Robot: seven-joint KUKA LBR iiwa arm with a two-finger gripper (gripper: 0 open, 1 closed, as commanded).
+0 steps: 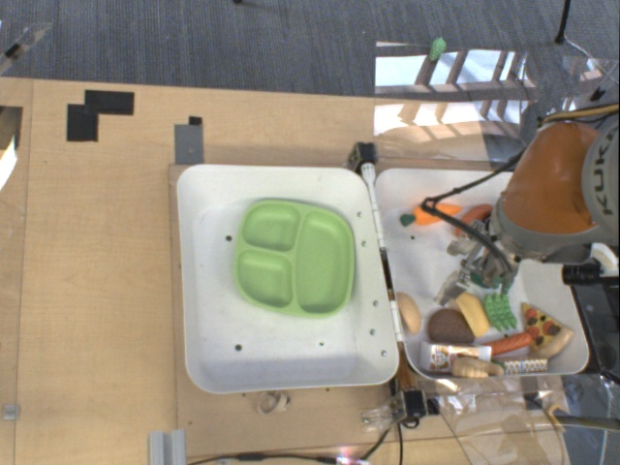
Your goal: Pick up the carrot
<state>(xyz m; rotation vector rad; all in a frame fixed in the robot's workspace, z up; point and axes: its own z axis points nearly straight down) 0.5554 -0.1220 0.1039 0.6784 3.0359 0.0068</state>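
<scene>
I see one small orange toy carrot with a green top (433,213) lying flat near the far wall of the right white bin (392,260), apart from the food heap, so I judge it reachable. My gripper (472,277) hangs nearer the heap; its jaws' state I cannot tell. One green three-compartment plastic plate (294,257) sits centred in the left white bin (208,356). Two bins share the wooden bench (87,298).

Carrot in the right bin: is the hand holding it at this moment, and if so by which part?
Nothing is held. The carrot lies on the floor of the right bin near its far left corner, and the hand hangs apart from it, above the toy food nearer the bin's middle.
</scene>
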